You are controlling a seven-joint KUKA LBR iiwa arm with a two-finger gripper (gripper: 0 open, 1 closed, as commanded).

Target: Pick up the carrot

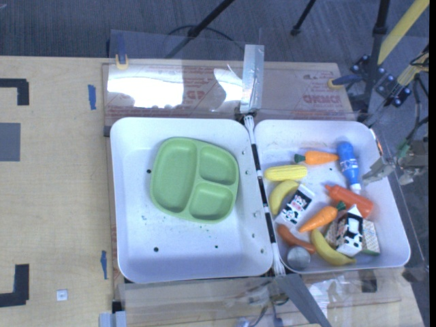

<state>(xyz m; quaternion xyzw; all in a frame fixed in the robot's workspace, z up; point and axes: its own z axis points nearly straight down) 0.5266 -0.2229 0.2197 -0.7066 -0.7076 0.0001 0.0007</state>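
Pale wooden bench top (54,203) carries two shallow white bins side by side, with dark carpet and tripod legs behind. At the right bin's (398,240) far right rim, the metallic two-finger gripper (390,167) reaches in; its silvery tips are too small and blurred to tell whether they are spread or pressed together, and nothing shows between them. Just left of it stands a blue and white plastic bottle (348,163). Several orange toy carrots lie in this bin: one small carrot (319,158) near the back lies roughly sideways, its green top pointing left; another carrot (319,218) in the middle lies on a diagonal, green end up and to the right. Near them sit a yellow corn cob (286,173), two yellow bananas (330,248), and black-and-white cartons (351,231). Well apart, the left bin (136,251) holds a light green three-compartment plate (195,179).
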